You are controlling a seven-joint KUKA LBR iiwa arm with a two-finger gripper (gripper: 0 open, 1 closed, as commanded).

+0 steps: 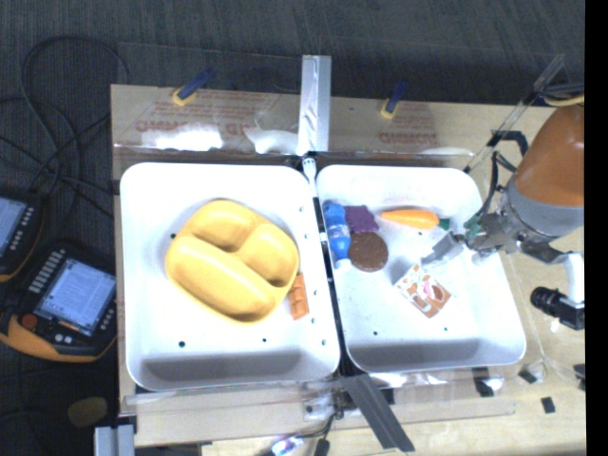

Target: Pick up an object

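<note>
A wooden tabletop (237, 112) carries two shallow white bins side by side, seen from above at a slant. The right bin (475, 345) is the landmark here. The grey arm with its orange band (560, 160) reaches in over the right bin's right rim, and its hand (445, 248) hangs over the middle right of that bin, pointing toward its centre. Whether the hand is apart or together cannot be told, and nothing is seen between its tips.

Inside the right bin, an orange carrot-shaped toy (410, 218) lies near the far wall. Beside it toward the bin's left wall sit a purple block (361, 218) and a blue object (335, 228), with a brown round disc (368, 252) just in front of them. A small red-and-white printed packet (424, 291) lies near the bin's centre, just below the hand.

To the left of the right bin, the left bin (152, 350) holds a large yellow moulded shape (233, 257) and a small orange piece (298, 297) against its right wall.
</note>
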